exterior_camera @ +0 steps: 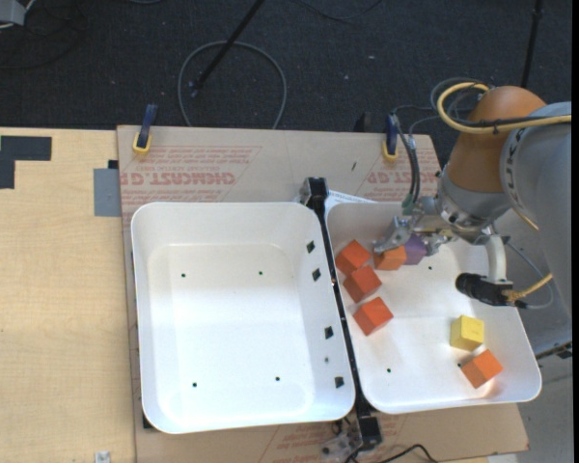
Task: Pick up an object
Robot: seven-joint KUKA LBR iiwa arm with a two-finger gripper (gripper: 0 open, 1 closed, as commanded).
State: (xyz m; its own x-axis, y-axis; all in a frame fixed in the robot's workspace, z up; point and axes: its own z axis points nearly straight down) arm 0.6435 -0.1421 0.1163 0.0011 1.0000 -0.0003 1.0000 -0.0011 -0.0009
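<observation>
A brown cardboard sheet printed with red lettering covers part of the pale wooden bench. Two blue-and-yellow clamps pin it at its far edge. On the sheet sit two shallow white plastic bins with rounded corners and smooth, slightly glossy walls. They meet along a black strip.

The left bin has a flat white floor marked by a few small dark dots. The right bin holds all the loose pieces.

The grey metal arm, with a rounded orange band above the wrist, reaches in over the right bin's far right corner. The gripper hangs low over the far part of that bin's floor. Whether it is open or closed cannot be told from this angle.

Three matte orange-red cubes lie in a loose row just beside the black strip. The far cube touches the middle cube, and the near cube lies just beside that one, turned at a slant. Near the bin's near right corner an orange cube rests tilted close to the rim, and a yellow cube lies just beside it on the far side.

A small orange block lies right at the gripper's tip, between the far cube and a small rounded purple piece. Both sit against or just under the gripper. It cannot be told whether either one is held.
</observation>
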